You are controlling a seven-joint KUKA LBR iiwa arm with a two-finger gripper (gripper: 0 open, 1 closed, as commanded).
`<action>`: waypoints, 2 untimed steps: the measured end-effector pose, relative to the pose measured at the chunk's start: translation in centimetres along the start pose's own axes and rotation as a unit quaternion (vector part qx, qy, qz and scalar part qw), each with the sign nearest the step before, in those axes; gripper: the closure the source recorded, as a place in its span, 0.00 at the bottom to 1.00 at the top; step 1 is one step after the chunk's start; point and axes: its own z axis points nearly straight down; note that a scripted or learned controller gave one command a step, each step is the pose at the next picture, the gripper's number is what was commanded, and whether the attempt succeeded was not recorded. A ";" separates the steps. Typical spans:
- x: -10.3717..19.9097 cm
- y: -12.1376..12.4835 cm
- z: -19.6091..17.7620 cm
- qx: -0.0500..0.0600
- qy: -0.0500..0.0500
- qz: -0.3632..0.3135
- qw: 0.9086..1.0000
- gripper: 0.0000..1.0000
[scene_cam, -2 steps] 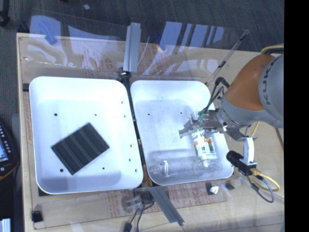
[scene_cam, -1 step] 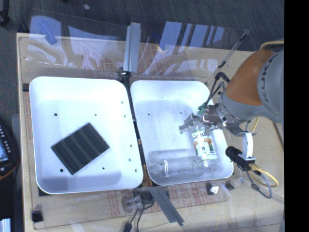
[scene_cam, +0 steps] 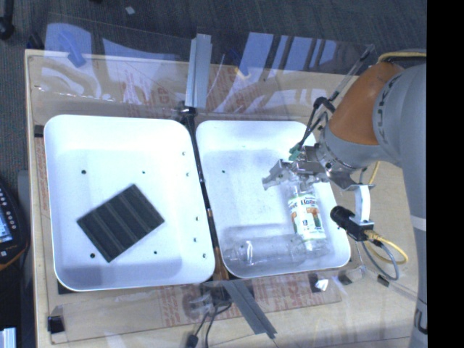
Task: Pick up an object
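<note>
The grey arm (scene_cam: 395, 114), with its orange band (scene_cam: 360, 111) just above the wrist, reaches in over the right rim of the right-hand bin (scene_cam: 239, 140). Its gripper (scene_cam: 279, 176) hangs low over that bin's middle, on the side toward the far rim, with the metal wrist hardware bunched behind it. From this angle the finger ends blur into the white floor, so how far apart they stand cannot be told, and nothing can be seen caught between them.

Just beside the gripper, toward the bin's near-right corner, lies a small clear bottle (scene_cam: 308, 220) with a white label bearing red and green print. It runs lengthwise from the gripper's wrist down toward the near rim. A second, larger clear plastic bottle (scene_cam: 264, 251) lies on its side along the near rim of the same bin, its one end close to the labelled bottle's lower end; whether the two touch cannot be made out.

The left-hand bin (scene_cam: 80, 151) sits right against the right-hand bin, the two meeting along a dark seam. In it, well apart from the gripper, rests a flat black ribbed rectangular pad (scene_cam: 120, 222), turned at a slant on the bin's near half.
</note>
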 end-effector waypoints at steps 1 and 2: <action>0.1 0.0 -0.9 0.001 0.000 -0.004 1.000 1.00; 0.1 0.0 -0.9 0.001 0.000 -0.004 1.000 0.00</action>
